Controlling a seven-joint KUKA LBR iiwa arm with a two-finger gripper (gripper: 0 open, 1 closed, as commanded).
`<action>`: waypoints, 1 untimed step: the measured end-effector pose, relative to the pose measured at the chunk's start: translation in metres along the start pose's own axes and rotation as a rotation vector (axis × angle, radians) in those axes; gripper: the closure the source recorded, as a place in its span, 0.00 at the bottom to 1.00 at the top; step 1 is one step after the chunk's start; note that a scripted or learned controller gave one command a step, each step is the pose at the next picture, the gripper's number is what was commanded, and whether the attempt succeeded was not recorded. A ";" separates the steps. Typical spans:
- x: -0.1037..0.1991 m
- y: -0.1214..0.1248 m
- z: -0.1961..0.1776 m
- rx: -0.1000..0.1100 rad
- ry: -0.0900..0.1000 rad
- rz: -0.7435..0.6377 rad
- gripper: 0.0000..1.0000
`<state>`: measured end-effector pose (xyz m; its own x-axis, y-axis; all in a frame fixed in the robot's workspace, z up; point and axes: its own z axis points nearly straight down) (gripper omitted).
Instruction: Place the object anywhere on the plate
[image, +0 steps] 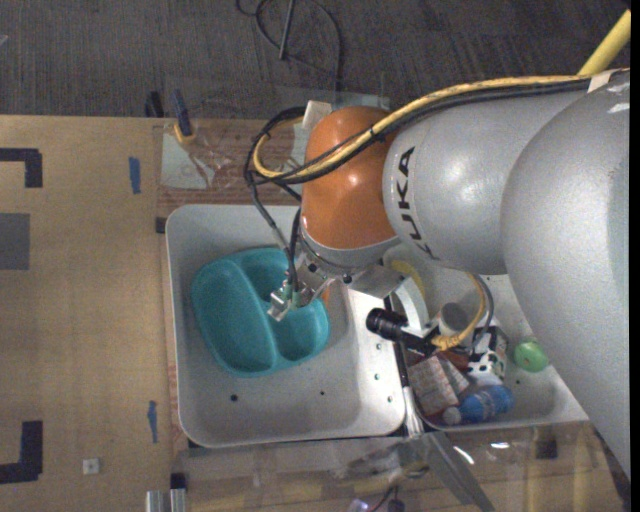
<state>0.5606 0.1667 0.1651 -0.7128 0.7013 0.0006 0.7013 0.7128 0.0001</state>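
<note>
Two white bins (200, 400) sit on the desk, and the jaws (283, 300) hang right over the teal plate (235, 315), maybe to drop something small and shiny there, but I cannot tell what they hold.

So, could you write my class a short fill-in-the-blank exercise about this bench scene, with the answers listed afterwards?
1. The plate in the left bin is coloured ____.
2. The gripper hangs over the ____.
3. The band above the arm's wrist is coloured ____.
4. The green ball lies in the ____ bin.

Missing words: teal; plate; orange; right
</note>
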 end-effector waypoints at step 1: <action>-0.029 -0.008 -0.104 -0.003 -0.003 0.087 1.00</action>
<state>0.5755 0.1407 0.2686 -0.6494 0.7604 -0.0025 0.7604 0.6494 0.0031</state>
